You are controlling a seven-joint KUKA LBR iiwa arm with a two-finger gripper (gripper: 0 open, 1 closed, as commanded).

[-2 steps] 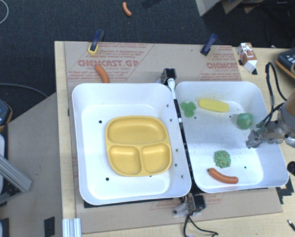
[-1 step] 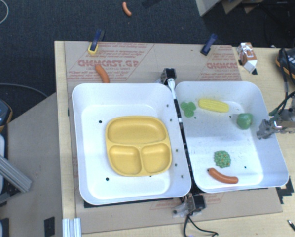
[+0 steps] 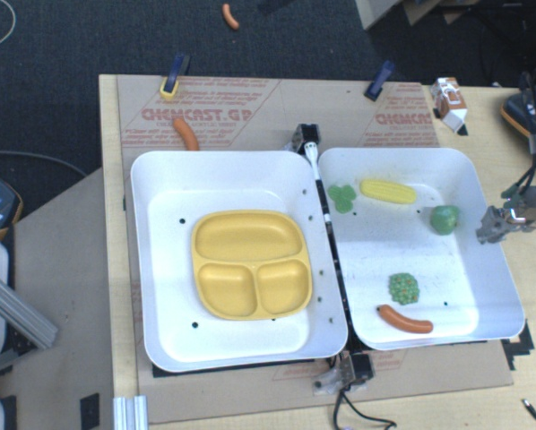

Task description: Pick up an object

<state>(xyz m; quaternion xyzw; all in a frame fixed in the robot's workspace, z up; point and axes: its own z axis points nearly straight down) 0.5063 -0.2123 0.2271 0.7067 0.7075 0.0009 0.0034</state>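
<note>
The right bin [image 3: 483,312] holds several toy foods. A yellow corn cob [image 3: 388,191] lies near its far wall, with a small green leafy piece [image 3: 342,197] to its left. A round green ball-like vegetable [image 3: 444,219] sits toward the right wall. A broccoli floret [image 3: 404,287] and an orange-red sausage [image 3: 405,320] lie near the front. My gripper [image 3: 498,223] is small and grey at the bin's right rim, just right of the round green vegetable and apart from it. Nothing shows in its grasp.
The left bin [image 3: 156,267] holds a yellow three-part plate [image 3: 250,263]. An orange sausage [image 3: 185,133] lies on the cardboard behind the left bin, and another [image 3: 230,15] on the dark floor. Clamps [image 3: 173,77] hold the board's far edge. A small box [image 3: 449,102] sits at the far right.
</note>
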